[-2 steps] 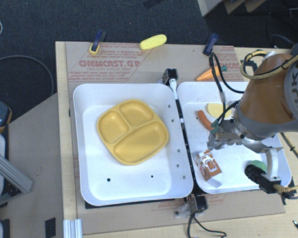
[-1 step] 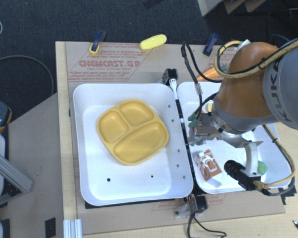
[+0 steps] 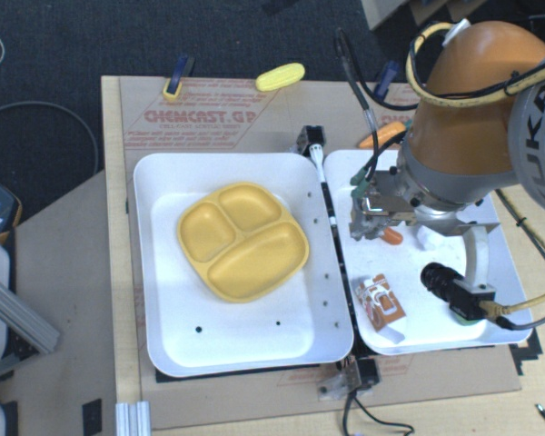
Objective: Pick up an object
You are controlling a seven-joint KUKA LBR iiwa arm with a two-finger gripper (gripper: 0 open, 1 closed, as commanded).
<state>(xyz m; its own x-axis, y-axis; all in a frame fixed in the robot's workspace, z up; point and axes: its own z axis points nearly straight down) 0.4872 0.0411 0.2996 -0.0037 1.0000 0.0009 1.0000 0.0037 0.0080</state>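
Arm (image 3: 472, 98) over right bin (image 3: 427, 330), yellow divided plate (image 3: 243, 241) in left bin (image 3: 168, 293)

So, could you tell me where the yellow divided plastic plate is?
In the camera view, the yellow divided plastic plate lies in the middle of the left white bin.

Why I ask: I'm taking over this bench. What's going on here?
The arm reaches over the right bin, its gripper low beside a small orange item. A brown-and-white packet lies nearer that bin's front. The left bin holds a yellow divided plate, apart from the arm. Whether the gripper grips anything cannot be told.
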